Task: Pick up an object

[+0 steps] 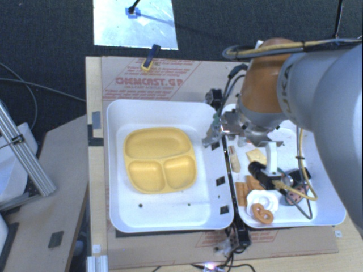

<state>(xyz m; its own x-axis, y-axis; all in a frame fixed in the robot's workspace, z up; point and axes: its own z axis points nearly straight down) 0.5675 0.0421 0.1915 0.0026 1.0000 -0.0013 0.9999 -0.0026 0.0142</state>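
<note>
The step in hand looks like the approach: the grey arm with its orange band [266, 78] reaches in from three o'clock, and the end effector [218, 130] hangs over the seam between the two shallow white bins, with nothing visibly held. Whether the end effector is open or closed I cannot tell, since the wrist hides its tip from this high slant.

The left white bin [122, 208] holds a yellow plastic plate with three compartments [160, 158], which lies at about eight o'clock from the end effector, near but apart from it. The right white bin [326, 211] carries a cluster of small toy-food pieces: a pale yellow square block [256, 154], a brown pretzel-shaped piece [262, 212] on a small white round dish [266, 199], and tan wafer-like sticks [243, 192]. These sit at about five o'clock from the end effector, the yellow block nearest.

As a judgement, the next move calls for choosing one target, shifting sideways over it and descending squarely. The small pieces lie crowded together, so a closing grip could nudge neighbours; the broad plate offers only its rim to pinch. The worktop [62, 146] beyond the bins bears nothing to pick.
</note>
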